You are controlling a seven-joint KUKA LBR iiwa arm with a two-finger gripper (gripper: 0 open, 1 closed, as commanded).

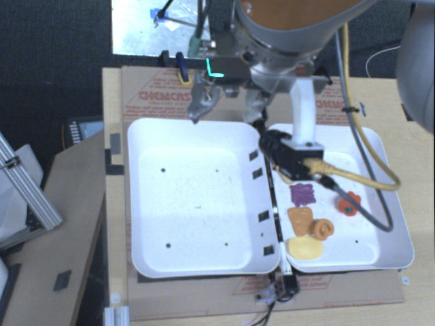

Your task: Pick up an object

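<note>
In the right white bin (380, 250) lie a purple knobbly cluster (303, 194), an orange-brown lump (300, 219), an orange ring-like piece (323, 229), a flat yellow piece (305, 248) and a small red-orange item (349, 204).

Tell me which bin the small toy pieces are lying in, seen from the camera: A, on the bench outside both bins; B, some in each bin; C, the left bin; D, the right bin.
D: the purple piece, the red-orange piece, the two orange pieces and the yellow piece all lie in the right bin.
</note>
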